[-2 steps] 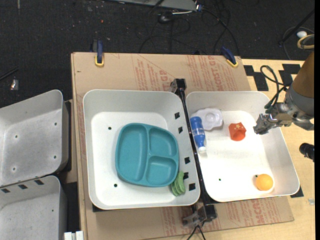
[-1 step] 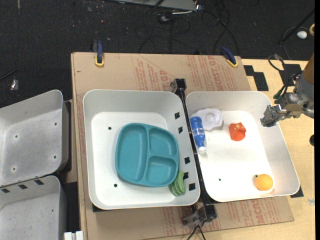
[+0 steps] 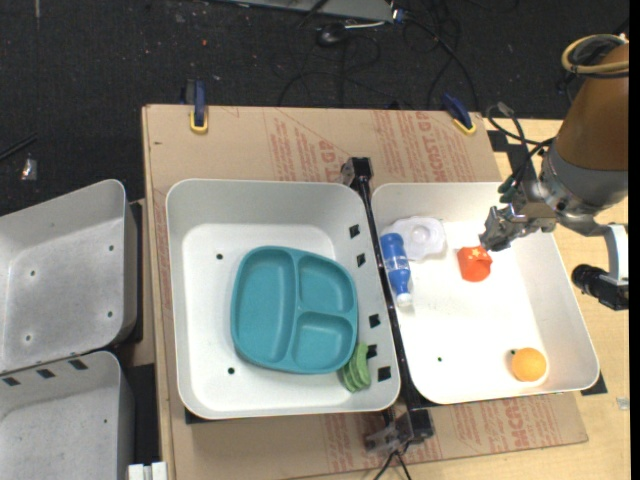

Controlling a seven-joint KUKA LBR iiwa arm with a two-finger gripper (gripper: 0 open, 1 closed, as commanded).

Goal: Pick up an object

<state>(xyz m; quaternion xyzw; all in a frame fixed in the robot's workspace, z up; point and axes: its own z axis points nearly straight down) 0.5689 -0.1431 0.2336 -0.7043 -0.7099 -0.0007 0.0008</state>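
I have the end effector [image 3: 497, 230] hanging over the right-hand white bin [image 3: 560, 298], in the right-centre of the frame. It sits just above and to the upper right of a small red-orange plastic cup-like object [image 3: 475, 264], close to it, though I cannot say whether they touch. From this slanted view I cannot tell how the end effector stands.

That red-orange piece lies in the upper middle of the right bin, apart from the blue and white plastic bottle [image 3: 397, 265] along the bin's left wall and the clear crumpled plastic wrapper [image 3: 421, 236] beside it. A small orange ball [image 3: 527, 364] rests well away in the lower right corner.

I judge the red-orange piece to be light, hollow and fairly stiff, with a smooth skin that could slip or skate across the slick bin floor if nudged off-centre. I would take it across its narrow body, squarely from above, so it does not tip or squirt out.

In the left bin [image 3: 195, 298] sit a teal plastic divided tray [image 3: 294, 309] and a small green object [image 3: 354, 371] at its lower right edge.
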